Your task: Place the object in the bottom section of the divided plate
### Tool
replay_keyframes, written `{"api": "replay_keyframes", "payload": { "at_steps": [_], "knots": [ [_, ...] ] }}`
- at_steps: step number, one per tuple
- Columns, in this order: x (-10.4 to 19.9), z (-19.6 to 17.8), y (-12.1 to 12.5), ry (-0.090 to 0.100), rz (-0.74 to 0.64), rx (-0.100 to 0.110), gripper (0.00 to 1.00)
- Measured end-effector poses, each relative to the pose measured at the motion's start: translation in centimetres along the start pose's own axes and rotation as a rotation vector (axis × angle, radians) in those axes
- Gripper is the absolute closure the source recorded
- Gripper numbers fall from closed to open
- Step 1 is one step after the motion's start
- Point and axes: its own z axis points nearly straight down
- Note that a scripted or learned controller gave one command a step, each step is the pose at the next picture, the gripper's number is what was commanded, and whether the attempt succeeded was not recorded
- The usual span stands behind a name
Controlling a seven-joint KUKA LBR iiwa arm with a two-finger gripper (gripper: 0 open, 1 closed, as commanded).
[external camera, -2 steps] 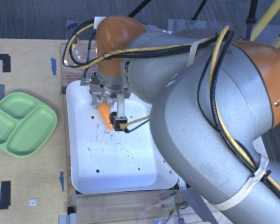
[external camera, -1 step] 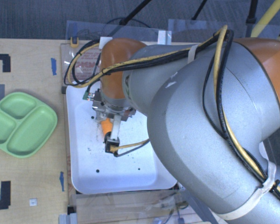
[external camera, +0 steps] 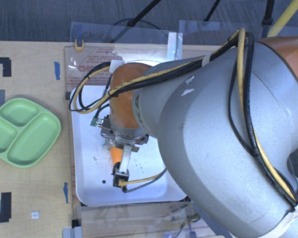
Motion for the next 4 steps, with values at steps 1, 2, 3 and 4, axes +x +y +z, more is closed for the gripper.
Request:
{"api": "replay_keyframes", "payload": {
  "at_steps": [1,2,3,4],
  "knots": [
    [2.3,-4.9,7.9,-0.006,0.174,0.004,1.00],
    [2.3,0.3,7.6,-0.004,0.390,0.002,1.00],
    [3.1,-3.3,11.1,-0.004,0.763,0.002,1.00],
    [3.0,0.4,10.7,-0.003,0.978,0.002,1.00]
  ]
}}
